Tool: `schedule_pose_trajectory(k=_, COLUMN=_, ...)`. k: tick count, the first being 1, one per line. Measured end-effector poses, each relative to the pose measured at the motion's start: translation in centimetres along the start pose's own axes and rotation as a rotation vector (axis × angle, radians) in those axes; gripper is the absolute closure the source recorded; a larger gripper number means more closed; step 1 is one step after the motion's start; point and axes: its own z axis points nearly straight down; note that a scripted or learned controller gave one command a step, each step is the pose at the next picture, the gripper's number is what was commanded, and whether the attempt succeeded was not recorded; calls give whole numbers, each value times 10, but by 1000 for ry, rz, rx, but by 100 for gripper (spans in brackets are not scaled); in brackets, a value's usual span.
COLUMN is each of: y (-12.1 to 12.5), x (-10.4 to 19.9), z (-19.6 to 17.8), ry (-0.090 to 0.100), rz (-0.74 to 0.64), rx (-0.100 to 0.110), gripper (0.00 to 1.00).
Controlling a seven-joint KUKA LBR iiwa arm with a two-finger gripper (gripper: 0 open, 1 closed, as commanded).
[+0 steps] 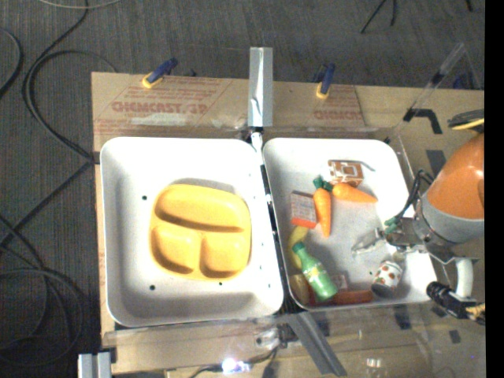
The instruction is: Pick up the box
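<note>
Overhead view of two white bins side by side on a cardboard-covered tabletop [228, 101]. The left bin [118, 211] holds a yellow divided tray [202, 230]. The right bin [394, 164] holds the clutter: two toy carrots, one upright [323, 209] and one lying across [354, 193], a green bottle [314, 272] near the lower edge, a small round cup-like item [386, 276], and two flat packets. The box [302, 209] is judged to be the small pinkish carton just left of the upright carrot, in the left half of the right bin; a second printed carton [346, 169] lies above the carrots and could equally be the target. The arm enters from the right of the frame, its orange band [461, 183] over the bin's right rim, and the gripper [376, 239] sits low in the bin's right-centre, its fingers standing apart with nothing between them, well clear of the box. To do the step well, the fingers should travel left and descend with the box's narrow sides between them, avoiding the carrot that touches or nearly touches its right edge; a flat box offers little height to grip, so a slip is likely.
</note>
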Motion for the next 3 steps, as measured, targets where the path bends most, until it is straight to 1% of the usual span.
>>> schedule_pose_trajectory(k=1, y=22, x=26, z=16, ry=-11, rz=14, rx=-12, gripper=0)
schedule_pose_trajectory(k=2, y=2, x=36, z=15, ry=-18, rz=-32, rx=-24, gripper=0)
schedule_pose_trajectory(k=3, y=2, x=38, z=8, ry=-13, rz=-34, rx=-22, gripper=100)
